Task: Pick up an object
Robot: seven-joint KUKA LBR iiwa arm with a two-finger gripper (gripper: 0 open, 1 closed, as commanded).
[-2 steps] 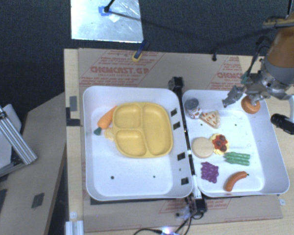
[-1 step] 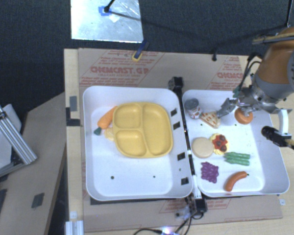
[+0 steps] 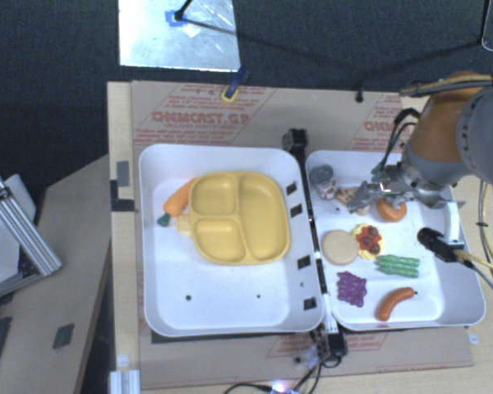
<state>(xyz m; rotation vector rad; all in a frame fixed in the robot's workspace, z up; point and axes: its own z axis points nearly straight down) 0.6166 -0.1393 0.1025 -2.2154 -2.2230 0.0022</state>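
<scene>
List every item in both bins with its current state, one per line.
yellow tray: flat in the left bin, right side up.
carrot: lying against the tray's left edge.
gripper: low over the right bin's back part, nothing seen held.
orange round piece: lying beside the gripper.
beige disc: lying flat.
green beans: lying flat.
purple grapes: lying flat.
sausage: lying near the front edge.

Carrot (image 3: 178, 197) end tucked under yellow tray (image 3: 234, 217) rim. Orange item (image 3: 391, 211) beside gripper (image 3: 363, 199) partly covered; identity unclear. Arm (image 3: 464, 134) cut by right edge.
</scene>
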